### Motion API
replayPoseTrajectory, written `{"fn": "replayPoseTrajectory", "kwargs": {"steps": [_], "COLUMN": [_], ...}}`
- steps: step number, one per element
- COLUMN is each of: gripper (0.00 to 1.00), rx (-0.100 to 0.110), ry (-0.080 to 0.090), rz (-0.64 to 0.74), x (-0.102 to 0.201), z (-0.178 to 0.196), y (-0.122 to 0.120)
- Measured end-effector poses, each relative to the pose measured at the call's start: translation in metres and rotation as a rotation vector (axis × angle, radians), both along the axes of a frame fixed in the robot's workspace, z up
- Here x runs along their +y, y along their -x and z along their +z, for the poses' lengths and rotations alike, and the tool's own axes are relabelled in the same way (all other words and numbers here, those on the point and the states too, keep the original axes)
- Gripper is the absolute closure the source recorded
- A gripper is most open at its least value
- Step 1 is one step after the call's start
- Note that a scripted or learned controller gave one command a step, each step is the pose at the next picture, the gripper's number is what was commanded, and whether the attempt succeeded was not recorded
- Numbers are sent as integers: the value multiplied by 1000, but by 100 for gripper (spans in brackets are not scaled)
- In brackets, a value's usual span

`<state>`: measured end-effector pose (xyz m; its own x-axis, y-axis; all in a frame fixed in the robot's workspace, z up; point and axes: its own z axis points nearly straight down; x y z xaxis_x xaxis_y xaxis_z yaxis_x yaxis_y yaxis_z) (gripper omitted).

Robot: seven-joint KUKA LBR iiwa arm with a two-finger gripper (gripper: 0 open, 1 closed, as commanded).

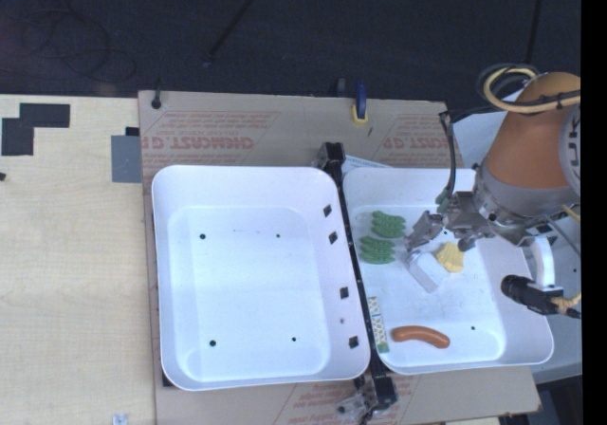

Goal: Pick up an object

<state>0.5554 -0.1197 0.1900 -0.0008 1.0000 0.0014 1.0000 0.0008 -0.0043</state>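
A: Item one: yellow piece (451, 259), right bin (517, 352), just beside a pale block (424, 271). Looks light and rigid, possibly slick; take it across its short sides.

B: Tool (432, 229)?

A: Low over that bin, near the green pieces (382, 236); spread or pressed together, cannot tell.

B: Others?

A: Orange sausage shape (419, 336) near the front wall. Left bin (166, 224) alongside.

B: Writing?

A: Red print on the cardboard (247, 134) across the tabletop, upside down, not legible.

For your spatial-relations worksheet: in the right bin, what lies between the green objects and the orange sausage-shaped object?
In the camera view, bare white bin floor separates the green objects from the orange sausage-shaped object. The pale block sits just right of that stretch.
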Motion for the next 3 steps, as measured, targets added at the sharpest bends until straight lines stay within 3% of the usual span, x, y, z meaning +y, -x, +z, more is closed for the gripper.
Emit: {"fn": "replayPoseTrajectory", "kwargs": {"steps": [1,2,3], "gripper": [100,100,100], "rx": [2,-15,0], "ry": [-1,2,-2], "rz": [-1,5,7], "x": [-1,38,110], "z": [10,115,133], "y": [0,-41,27]}}
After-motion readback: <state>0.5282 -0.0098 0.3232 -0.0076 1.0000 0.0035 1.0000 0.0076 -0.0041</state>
